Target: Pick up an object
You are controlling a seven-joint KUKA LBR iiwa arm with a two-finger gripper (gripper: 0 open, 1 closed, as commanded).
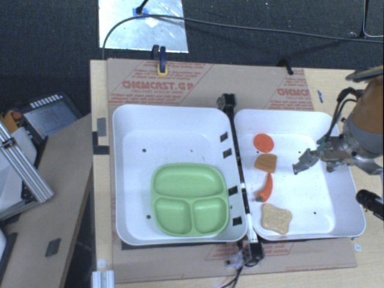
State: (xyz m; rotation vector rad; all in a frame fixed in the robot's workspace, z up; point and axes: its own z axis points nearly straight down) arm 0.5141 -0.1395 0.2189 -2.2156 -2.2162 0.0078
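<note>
Food pieces, four of them, lie in the right bin (342,221), lined up along its left side near the divider between the two bins. Farthest from the camera: an orange round slice (263,142). Just below it, nearly touching: a tan-brown square block (266,162). Next down: an orange-red carrot-like stick (266,188), tilted, its top end close under the block. Nearest the camera: a pale slice of toast (276,218), flat on the bin floor, just beside the lower end of the stick.

Hand (304,161) is over the middle of the right bin, to the right of the brown block and apart from it. Dark fingers point left toward the row of pieces. Nothing seen between them. Whether they are spread or closed: cannot tell at this angle and blur. Grey arm (366,125) comes in from the right edge, orange band visible above the wrist.

Left bin (129,161) holds a green tray (189,198) with three compartments, one long across the top and two smaller below. Tray sits toward the near right corner of that bin.

Both bins rest on a brown cardboard sheet (180,83) with red print, which lies on the worktop (99,89). A yellow clamp (162,62) grips the sheet's far edge. Black cable (252,29) runs across the dark floor beyond.
</note>
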